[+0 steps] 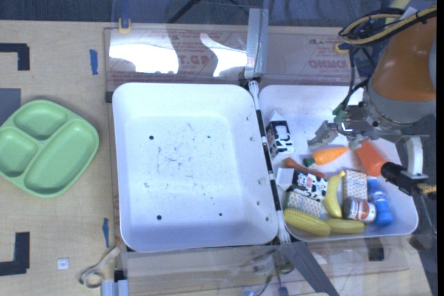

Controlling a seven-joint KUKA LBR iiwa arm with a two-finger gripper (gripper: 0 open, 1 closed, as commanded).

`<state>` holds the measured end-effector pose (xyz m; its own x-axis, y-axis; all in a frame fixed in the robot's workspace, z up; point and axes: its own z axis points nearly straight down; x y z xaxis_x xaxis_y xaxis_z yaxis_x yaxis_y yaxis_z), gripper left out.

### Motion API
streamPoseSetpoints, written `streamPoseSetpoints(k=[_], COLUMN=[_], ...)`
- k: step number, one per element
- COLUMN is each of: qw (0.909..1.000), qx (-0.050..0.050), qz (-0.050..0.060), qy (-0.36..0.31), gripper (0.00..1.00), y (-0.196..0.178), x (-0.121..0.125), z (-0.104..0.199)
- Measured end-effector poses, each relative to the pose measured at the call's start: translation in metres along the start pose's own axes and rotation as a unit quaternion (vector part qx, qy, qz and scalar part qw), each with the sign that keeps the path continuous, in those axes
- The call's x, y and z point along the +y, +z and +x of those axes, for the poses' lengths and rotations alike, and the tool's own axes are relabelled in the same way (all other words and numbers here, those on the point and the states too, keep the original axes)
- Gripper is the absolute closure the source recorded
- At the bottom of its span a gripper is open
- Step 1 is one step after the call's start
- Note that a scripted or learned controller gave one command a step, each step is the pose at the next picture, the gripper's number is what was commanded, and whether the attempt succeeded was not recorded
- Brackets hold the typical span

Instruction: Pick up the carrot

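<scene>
Orange carrot [331, 155] lies mid-bin, open floor leftward, just beneath the tool [336, 129], fingers spread.

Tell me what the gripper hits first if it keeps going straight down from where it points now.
Most likely the carrot: the gripper hangs just above it in the right bin, fingertips aimed at its orange body. Depth is hard to judge from this slanted view, so it could land slightly beside it.

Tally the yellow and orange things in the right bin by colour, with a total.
Yellow: 2, the banana and the corn cob.
Orange: 2, the carrot and an orange block beside it.
Total: 4, all in the right bin.
</scene>
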<state>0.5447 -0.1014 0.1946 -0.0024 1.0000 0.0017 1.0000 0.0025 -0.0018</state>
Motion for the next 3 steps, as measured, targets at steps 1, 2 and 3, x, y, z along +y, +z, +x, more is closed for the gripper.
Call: streamPoseSetpoints(k=[1, 2, 3], qw=[0.9975, 0.9984, 0.9946], qx=[-0.001, 0.000, -0.002], qz=[-0.003, -0.001, -0.002], qy=[-0.070, -0.057, -0.103], gripper=[0.00, 0.00, 0.00], y=[-0.039, 0.052, 0.085], x=[0.045, 0.008, 0.038], z=[-0.011, -0.022, -0.064])
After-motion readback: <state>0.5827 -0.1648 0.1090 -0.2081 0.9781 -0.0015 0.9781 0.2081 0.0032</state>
